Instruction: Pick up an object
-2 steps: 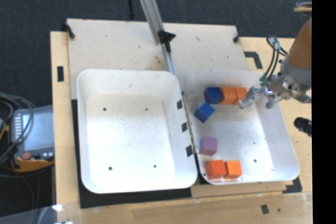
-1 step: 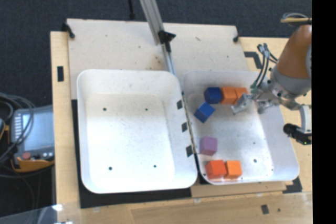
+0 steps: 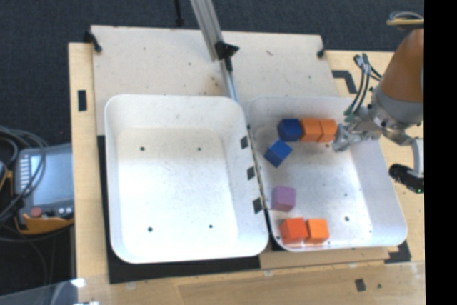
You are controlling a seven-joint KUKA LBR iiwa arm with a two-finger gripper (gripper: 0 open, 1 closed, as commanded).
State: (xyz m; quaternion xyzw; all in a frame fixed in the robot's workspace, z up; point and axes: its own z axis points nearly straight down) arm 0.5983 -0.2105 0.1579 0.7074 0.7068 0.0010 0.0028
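Note:
The right bin holds several blocks. A dark blue block sits at its back next to two orange blocks. A lighter blue block lies just in front of them, tilted. A purple block rests mid-bin, and two orange blocks lie at the front edge. My gripper hangs low over the bin's back right, right beside the orange pair's right end. Nothing shows between its fingers.
The left bin stands beside the right one. A slanted metal pole rises from behind the bins' shared edge. A monitor and cables sit left of the bench. Loose wires trail from the wrist.

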